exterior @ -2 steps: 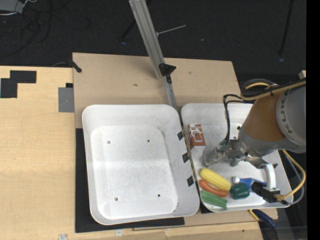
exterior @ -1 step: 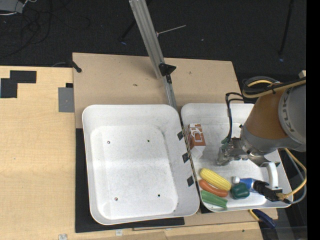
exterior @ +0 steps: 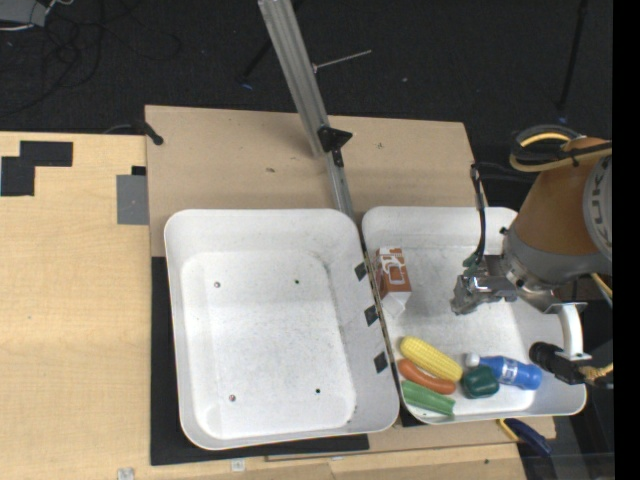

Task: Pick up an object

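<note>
Gripper [exterior: 468,296], jaw state unclear, hangs over the right bin [exterior: 440,230]; corn cob [exterior: 431,359] lies below-left of it, long axis diagonal.

The grey arm with its orange band [exterior: 555,208] enters from three o'clock, wrist angled toward nine o'clock, gripper [exterior: 466,298] pointing down.

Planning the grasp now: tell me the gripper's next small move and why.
Probably ease the gripper toward the bin's near edge, over the yellow corn. It hangs above bare floor in the right bin, with nothing under it, while the corn, orange carrot and blue bottle cluster along that near edge.
</note>
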Action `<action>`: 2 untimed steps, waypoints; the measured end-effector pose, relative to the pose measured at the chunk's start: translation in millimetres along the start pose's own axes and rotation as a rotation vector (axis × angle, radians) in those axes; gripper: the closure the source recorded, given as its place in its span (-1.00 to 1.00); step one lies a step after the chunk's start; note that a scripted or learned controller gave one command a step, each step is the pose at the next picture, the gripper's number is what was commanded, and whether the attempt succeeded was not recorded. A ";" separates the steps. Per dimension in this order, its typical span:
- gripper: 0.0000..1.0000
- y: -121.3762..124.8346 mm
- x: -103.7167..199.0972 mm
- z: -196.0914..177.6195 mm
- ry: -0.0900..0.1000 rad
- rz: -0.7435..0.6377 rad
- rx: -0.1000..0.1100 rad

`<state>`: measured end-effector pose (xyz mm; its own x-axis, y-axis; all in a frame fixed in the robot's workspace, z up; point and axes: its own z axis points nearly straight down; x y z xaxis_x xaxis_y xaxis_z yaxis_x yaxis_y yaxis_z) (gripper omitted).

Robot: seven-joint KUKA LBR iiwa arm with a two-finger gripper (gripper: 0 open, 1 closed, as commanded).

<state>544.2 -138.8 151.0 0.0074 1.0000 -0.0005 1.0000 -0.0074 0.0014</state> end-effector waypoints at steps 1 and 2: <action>1.00 -1.5 2.0 -42.7 0.001 -0.008 0.000; 1.00 -0.5 1.1 -91.3 0.000 -0.008 -0.002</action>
<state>543.6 -137.7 242.3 -0.0011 1.0000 -0.0006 1.0000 0.0011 0.0029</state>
